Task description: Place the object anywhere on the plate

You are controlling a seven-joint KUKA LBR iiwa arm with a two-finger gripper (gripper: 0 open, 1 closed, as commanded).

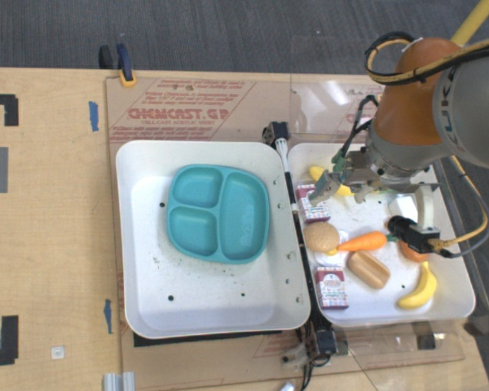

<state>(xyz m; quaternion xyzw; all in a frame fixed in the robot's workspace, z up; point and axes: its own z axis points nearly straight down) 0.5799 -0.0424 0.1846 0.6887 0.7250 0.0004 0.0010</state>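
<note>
A teal divided plate [218, 213] lies in the left white bin [147, 300]. My gripper [342, 189] hangs open over the upper left part of the right bin [456, 300] with nothing between its fingers. Just left of it lie a small yellow piece [316, 172] and a small red-and-white carton [313, 204]. Below it are a round tan bun [322, 236], an orange carrot [363, 241], a brown bread roll [368, 269], a second carton [332, 288] and a yellow banana [419, 288].
The divider between the two bins [292, 210] runs just left of the gripper. An orange piece [411, 252] lies by the right bin's right side. Cardboard [179, 108] and the wooden bench [41, 243] surround the bins.
</note>
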